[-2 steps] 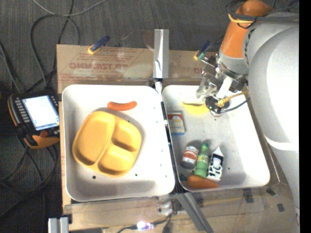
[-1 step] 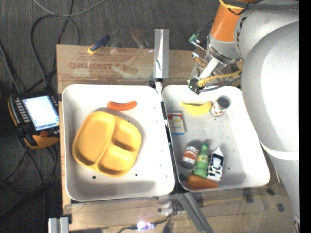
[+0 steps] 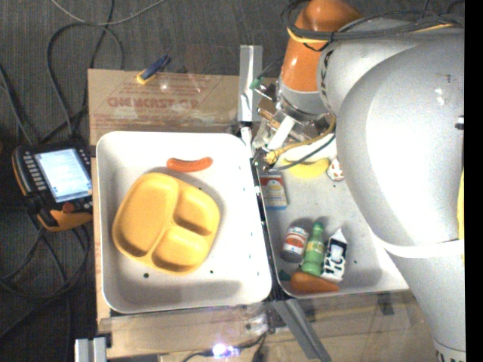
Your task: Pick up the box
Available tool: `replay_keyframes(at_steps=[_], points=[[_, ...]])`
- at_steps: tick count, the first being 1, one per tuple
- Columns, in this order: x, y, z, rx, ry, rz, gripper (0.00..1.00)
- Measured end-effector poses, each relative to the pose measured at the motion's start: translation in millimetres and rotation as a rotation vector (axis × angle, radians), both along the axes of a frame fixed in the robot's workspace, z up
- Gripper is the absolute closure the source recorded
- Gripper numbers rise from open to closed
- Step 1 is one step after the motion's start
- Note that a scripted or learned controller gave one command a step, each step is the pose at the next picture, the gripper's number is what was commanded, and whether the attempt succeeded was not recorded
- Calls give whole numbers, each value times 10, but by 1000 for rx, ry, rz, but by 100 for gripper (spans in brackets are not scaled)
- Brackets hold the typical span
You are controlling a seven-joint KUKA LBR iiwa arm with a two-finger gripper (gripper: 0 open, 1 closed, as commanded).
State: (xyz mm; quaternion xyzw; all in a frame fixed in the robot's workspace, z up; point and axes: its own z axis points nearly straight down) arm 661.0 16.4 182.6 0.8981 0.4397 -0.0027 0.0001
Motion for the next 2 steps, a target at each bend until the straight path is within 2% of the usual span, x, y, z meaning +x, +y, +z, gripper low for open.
replay_keyframes(at_steps=[1,2], points=[[13,205,509,-1,-2,-256,100],[-179,-213,1263,-1,-2,-196,100]])
